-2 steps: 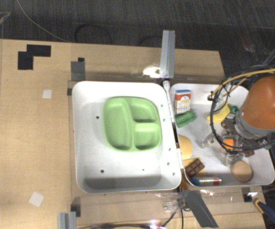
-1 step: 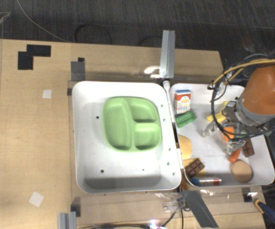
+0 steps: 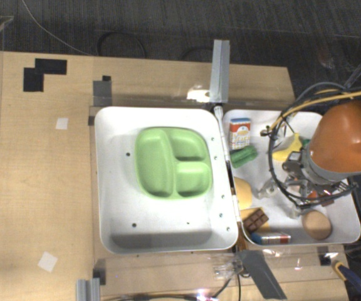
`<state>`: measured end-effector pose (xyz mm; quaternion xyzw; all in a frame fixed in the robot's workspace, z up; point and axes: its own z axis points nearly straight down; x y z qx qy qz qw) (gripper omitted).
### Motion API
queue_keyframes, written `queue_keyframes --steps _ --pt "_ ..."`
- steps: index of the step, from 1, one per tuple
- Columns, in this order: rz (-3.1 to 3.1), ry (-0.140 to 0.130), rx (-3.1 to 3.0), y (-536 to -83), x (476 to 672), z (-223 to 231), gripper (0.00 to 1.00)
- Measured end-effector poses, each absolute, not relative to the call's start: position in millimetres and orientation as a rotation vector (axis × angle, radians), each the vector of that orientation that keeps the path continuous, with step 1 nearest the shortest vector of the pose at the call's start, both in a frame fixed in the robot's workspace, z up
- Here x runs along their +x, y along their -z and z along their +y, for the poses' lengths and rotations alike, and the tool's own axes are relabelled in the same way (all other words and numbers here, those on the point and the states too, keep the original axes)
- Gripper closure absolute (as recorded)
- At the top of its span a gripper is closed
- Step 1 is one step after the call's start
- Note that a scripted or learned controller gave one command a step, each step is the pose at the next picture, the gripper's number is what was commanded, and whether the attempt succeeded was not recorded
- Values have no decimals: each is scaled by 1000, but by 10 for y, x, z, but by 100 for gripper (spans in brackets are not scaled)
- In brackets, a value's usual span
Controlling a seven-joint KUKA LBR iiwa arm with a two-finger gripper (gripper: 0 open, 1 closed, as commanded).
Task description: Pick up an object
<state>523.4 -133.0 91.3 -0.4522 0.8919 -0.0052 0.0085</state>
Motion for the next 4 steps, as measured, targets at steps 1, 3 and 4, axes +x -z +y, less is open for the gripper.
queue_keyframes --steps 1,3,4 --pt "2769 24 -1411 -1056 5293 -1296 100" --pt "2756 6 -1486 -2035 6172 -1354 0" --pt "2678 11 -1623 -973 5769 -1777 0"
